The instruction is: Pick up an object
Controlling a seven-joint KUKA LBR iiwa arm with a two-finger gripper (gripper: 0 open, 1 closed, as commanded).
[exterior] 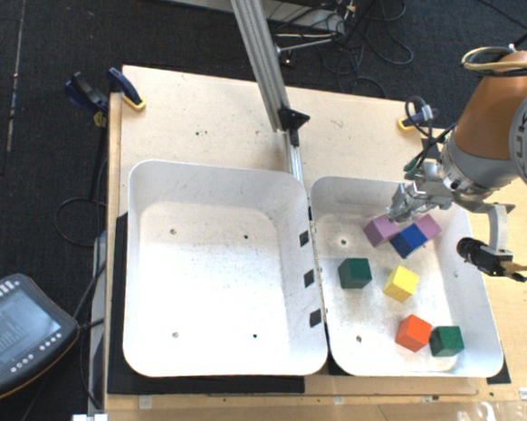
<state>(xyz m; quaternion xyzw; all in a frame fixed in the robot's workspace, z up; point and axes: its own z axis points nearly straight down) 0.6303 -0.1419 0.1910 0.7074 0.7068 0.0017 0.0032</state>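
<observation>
a: from where we stand, how far along is the pick?

b: not far, by my reading. the grey kuka arm with the orange band reaches in from the right, and its two-finger gripper is low over the back of the right shallow white bin. nothing is lifted; every block rests on the bin floor. the descent looks done or nearly so; closing, gripping and raising are left.

a: is the tool clenched or released?

b: i cannot tell. the tip is small and dark against the blocks.

a: which object is it going for?

b: probably the light purple block, which lies just beside and below the tip, perhaps touching it. a dark blue cube sits against that block's right side, with a second purple block behind it, so the three form a tight cluster directly under the tool.

a: and the rest?

b: a dark green cube and a yellow cube lie mid-bin, well apart from the tool. an orange-red cube and another green cube sit side by side near the front corner. the left white bin sits alongside.
</observation>
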